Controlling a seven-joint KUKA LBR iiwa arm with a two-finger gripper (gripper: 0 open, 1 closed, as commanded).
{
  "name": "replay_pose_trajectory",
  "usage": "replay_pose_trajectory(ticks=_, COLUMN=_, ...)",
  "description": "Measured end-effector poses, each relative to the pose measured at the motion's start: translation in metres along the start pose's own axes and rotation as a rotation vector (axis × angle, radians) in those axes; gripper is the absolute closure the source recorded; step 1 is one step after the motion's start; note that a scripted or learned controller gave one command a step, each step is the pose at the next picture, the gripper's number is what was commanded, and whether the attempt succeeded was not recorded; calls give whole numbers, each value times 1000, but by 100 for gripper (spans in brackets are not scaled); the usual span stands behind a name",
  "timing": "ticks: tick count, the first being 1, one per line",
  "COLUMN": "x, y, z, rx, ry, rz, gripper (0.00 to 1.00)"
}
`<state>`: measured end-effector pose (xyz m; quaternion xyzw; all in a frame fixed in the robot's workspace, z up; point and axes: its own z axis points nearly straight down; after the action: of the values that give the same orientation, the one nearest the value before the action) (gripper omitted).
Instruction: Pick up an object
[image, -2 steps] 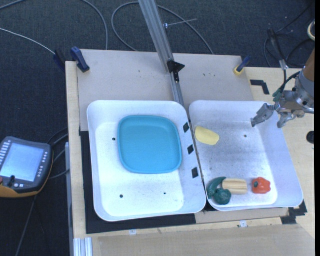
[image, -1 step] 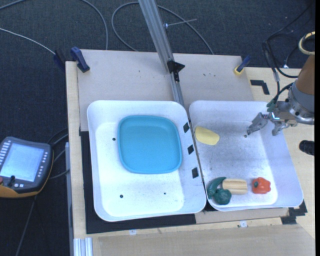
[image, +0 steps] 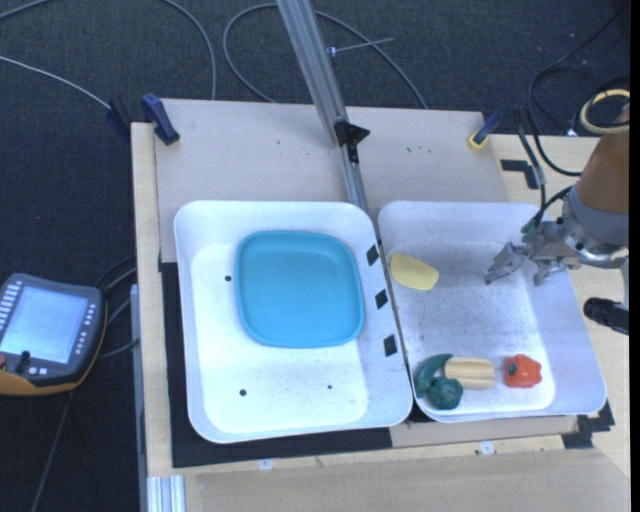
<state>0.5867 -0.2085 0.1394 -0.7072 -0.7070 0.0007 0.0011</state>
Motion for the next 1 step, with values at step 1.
replay_pose_trajectory(ticks=1, x=0, y=1, z=-13, rx=-5, ry=-1, rz=-1, gripper=100)
